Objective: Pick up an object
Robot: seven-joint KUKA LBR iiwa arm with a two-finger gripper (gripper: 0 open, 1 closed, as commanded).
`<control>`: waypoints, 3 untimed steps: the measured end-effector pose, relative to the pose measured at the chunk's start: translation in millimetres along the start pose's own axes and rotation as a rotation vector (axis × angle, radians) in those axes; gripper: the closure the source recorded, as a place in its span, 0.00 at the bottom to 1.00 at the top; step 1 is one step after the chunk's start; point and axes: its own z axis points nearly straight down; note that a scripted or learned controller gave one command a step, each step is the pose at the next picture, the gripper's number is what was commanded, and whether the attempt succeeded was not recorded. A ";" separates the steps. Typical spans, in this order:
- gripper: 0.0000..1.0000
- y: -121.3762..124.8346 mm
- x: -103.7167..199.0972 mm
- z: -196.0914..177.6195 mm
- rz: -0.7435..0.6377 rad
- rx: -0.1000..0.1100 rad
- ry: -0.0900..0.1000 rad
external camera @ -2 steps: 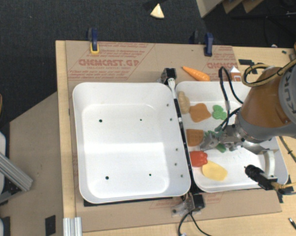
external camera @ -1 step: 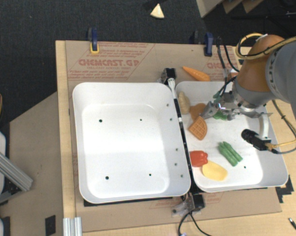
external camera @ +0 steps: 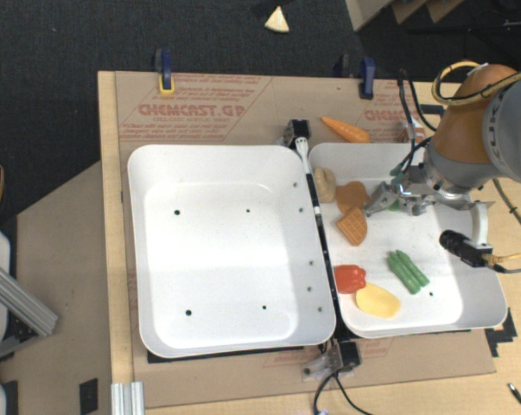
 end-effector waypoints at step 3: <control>0.00 36.9 62.0 -0.5 -0.007 -0.002 0.002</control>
